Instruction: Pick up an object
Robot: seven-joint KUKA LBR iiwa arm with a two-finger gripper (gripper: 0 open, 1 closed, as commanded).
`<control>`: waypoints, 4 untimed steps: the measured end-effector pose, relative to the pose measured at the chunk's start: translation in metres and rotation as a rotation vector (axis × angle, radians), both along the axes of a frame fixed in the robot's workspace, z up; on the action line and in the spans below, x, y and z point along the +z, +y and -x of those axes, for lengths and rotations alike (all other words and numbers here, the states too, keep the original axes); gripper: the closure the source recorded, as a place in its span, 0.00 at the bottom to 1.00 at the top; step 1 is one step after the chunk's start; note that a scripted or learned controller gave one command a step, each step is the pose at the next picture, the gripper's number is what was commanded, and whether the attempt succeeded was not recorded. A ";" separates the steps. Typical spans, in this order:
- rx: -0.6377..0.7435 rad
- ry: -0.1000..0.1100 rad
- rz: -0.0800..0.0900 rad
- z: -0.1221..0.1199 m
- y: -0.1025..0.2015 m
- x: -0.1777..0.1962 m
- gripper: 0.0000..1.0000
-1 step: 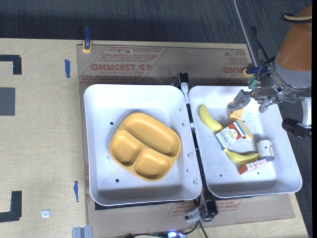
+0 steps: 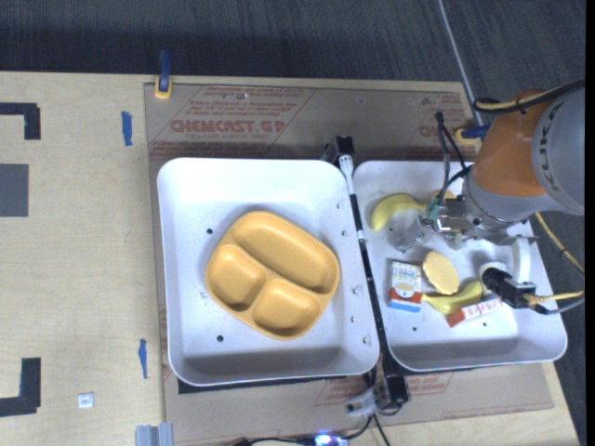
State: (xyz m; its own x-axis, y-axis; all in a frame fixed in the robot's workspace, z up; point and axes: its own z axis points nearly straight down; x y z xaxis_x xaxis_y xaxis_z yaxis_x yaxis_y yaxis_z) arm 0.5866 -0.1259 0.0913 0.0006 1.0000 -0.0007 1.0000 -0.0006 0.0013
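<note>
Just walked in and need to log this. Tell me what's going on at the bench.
A grey arm reaches from the right into the right bin, its gripper low over the bin's upper middle, near a yellow piece. Nothing is visibly held. Also in that bin lie a small carton, a yellow disc, a banana and a red-and-white packet. The left bin holds a yellow divided tray, untouched.

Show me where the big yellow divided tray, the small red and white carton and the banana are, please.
Yellow divided tray (image 2: 271, 272), camera view: the ridge where its compartments meet.
Red and white carton (image 2: 405, 283), camera view: middle of its top face.
Banana (image 2: 456, 296), camera view: middle of its curved body.
</note>
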 end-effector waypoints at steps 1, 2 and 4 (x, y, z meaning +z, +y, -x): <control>0.000 0.000 -0.001 0.083 0.020 -0.005 0.00; -0.001 -0.008 0.002 0.081 0.019 0.005 1.00; 0.000 -0.005 0.001 0.105 0.034 -0.005 0.00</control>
